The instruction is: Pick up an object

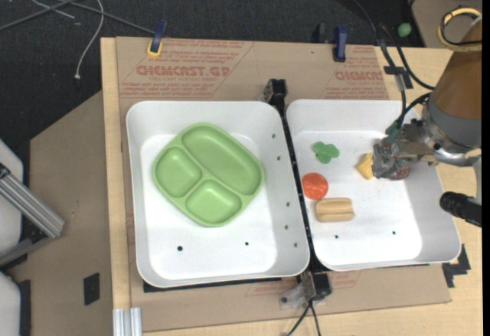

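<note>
Right now the gripper sits low at the right of the frame, inside the right bin, with the grey arm and its orange band reaching in from the right edge. A small yellow piece lies just at the gripper's left side, touching or nearly touching it; whether it is between the fingers cannot be told, and the claw's state is likewise unclear because the dark mechanism blurs together.

Left of the gripper in the same bin are 3 more things: a green toy toward the upper middle, a red-orange ball below it, and a tan bread-like piece just beneath the ball, close beside it.

The left bin holds 1 green divided plate with 3 compartments, lying flat near its centre.
</note>
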